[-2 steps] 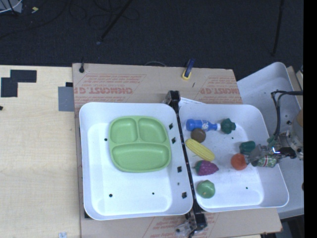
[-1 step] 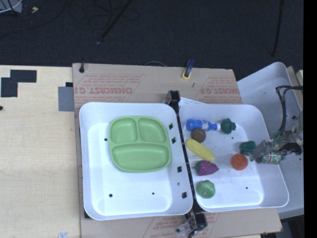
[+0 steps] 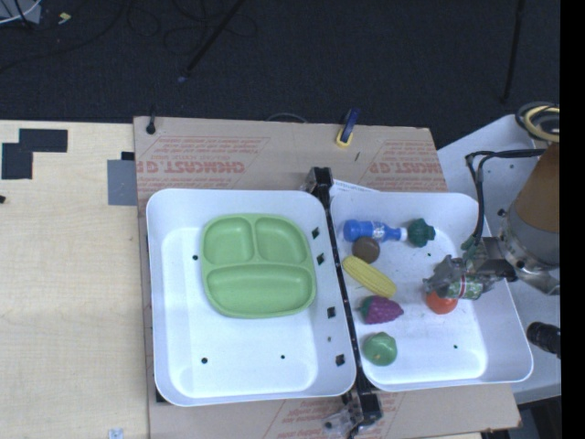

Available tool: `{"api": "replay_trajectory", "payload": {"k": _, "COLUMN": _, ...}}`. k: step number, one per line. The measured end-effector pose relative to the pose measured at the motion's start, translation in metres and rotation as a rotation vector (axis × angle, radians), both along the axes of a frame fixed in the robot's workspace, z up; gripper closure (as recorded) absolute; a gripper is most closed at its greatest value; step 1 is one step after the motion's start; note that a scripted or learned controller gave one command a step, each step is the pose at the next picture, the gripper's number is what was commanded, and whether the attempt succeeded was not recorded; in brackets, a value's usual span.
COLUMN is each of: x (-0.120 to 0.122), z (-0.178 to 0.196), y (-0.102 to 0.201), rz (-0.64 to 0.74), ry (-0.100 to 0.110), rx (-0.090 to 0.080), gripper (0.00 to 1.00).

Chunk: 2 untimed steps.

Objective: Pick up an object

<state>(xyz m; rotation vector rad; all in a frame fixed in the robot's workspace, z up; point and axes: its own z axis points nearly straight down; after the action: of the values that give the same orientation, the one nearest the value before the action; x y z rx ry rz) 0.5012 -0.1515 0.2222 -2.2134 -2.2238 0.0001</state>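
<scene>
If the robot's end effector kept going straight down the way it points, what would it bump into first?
Probably the red ball. The end effector sits right over it in the right bin, though how high it hangs is hard to tell from this view.

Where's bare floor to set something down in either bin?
Left bin: wide strip below the green plate. Right bin: the corner right of the green ball, below the gripper. Crowded: its left half, around bottle, corn.
</scene>
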Motion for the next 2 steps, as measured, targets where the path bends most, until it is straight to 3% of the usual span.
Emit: {"api": "replay_trajectory", "payload": {"k": 2, "x": -0.009, "z": 0.006, "y": 0.112, "rz": 0.000, "ry": 0.002, "rx": 0.000, "gripper": 1.00}}
